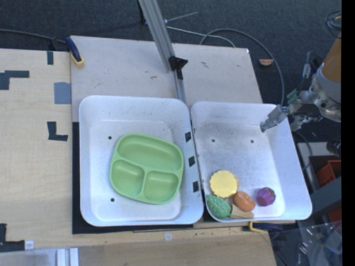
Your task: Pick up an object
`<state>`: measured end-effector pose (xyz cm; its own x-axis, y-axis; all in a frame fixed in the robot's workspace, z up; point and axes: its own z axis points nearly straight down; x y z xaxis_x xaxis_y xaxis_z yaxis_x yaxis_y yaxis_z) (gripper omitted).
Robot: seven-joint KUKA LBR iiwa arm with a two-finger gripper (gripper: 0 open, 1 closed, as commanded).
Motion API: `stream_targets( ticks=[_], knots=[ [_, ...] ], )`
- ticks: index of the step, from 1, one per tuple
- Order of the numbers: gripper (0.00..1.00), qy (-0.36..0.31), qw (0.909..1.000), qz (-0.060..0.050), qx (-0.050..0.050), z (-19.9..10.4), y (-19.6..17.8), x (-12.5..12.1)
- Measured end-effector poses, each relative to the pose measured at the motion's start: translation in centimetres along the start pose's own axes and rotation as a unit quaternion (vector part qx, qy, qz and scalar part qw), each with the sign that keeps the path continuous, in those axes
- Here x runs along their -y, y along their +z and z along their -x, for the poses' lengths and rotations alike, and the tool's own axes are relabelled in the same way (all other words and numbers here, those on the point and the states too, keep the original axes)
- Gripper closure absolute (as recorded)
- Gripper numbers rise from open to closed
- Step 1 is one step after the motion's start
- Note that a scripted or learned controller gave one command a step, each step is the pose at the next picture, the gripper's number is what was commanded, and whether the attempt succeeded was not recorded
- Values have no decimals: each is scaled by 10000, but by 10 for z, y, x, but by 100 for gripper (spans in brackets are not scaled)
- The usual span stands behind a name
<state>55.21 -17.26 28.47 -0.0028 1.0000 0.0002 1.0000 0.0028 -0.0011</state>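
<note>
Objects for picking lie clustered at the near end of the right bin (288,148): a yellow disc (223,183), a green leafy piece (219,206), an orange piece (243,200) and a purple piece (265,195). The disc, green and orange items touch or nearly touch; the purple one sits just beside them. None shows a clear long axis; all are roughly round. The gripper (279,117) hangs over the bin's far right rim, well apart from the cluster, carrying nothing; its finger spacing cannot be judged. Judgement: nothing grasped yet; approach, descent, closure and lift remain. The left bin (94,148) holds a green divided tray (147,168).
</note>
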Motion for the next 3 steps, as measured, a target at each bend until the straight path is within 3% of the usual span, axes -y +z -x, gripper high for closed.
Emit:
stream_targets(
  ticks=[1, 3],
  knots=[
    [0, 1, 10000, 0, 0, 0, 0, 0],
    [0, 7, 10000, -37, -6, 1, 125, 13]
  ],
)
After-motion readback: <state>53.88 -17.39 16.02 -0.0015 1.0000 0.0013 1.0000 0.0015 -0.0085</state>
